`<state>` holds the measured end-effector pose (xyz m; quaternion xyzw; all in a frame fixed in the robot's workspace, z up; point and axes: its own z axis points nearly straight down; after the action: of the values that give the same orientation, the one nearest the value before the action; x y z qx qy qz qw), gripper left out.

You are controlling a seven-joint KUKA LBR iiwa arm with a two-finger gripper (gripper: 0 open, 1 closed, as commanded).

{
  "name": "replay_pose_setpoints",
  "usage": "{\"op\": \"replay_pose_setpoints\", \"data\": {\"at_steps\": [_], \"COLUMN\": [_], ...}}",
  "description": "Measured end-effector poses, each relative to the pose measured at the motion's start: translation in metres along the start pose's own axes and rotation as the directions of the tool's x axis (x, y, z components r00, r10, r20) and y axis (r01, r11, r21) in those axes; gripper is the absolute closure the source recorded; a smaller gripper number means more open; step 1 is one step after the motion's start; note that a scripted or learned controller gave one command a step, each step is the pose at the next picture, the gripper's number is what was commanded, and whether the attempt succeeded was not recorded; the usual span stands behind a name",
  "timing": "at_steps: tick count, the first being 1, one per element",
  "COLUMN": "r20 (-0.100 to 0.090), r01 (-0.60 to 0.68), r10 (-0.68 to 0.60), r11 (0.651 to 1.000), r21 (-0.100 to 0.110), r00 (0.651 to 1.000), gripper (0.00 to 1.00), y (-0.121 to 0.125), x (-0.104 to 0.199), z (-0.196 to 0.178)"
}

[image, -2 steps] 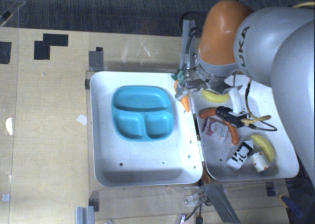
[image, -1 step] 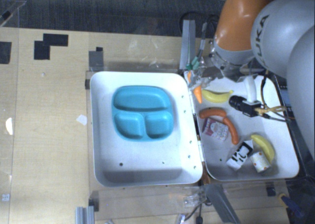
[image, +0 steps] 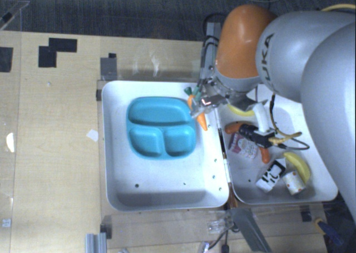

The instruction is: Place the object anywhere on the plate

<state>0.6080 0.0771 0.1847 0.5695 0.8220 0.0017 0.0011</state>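
The object is a small carrot [image: 201,117], orange with a bit of green at its upper end near the left bin's back right corner. It hangs tilted at the right edge of the blue plate [image: 161,126], its lower orange tip pointing down beside the plate's rim and close to the bin's right wall. The plate itself is a rounded blue tray with three compartments, one wide one at the back and two smaller ones in front, lying in the left white bin [image: 161,191].

The gripper [image: 204,100] sits right at the carrot's upper part; whether its jaws are closed on the carrot or merely next to it cannot be told. The grey arm [image: 311,51] reaches in from the right, its orange band [image: 240,40] directly above the wrist, bent steeply down over the divide between the bins.

The right white bin [image: 311,193] holds two bananas, one [image: 242,111] at the back and one [image: 299,166] at the front, a red packet [image: 245,145], a black-and-white item [image: 269,176] and a small cup [image: 291,182].
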Motion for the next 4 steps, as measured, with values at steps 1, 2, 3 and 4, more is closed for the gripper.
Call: {"op": "replay_pose_setpoints", "data": {"at_steps": [1,2,3,4], "r20": [0.002,0.003,0.004,0.001], "r01": [0.254,0.564,0.662,0.546], "r10": [-0.254,-0.564,-0.662,-0.546], "r11": [0.967,0.826,0.750,0.838], "r21": [-0.004,-0.004,-0.005,-0.003], "r00": [0.967,0.826,0.750,0.838], "gripper": [1.00,1.00,1.00,1.00], "y": [0.026,0.046,0.068,0.059], "x": [-0.023,0.034,0.078,0.148], "z": [-0.002,-0.007,-0.011,-0.025]}}
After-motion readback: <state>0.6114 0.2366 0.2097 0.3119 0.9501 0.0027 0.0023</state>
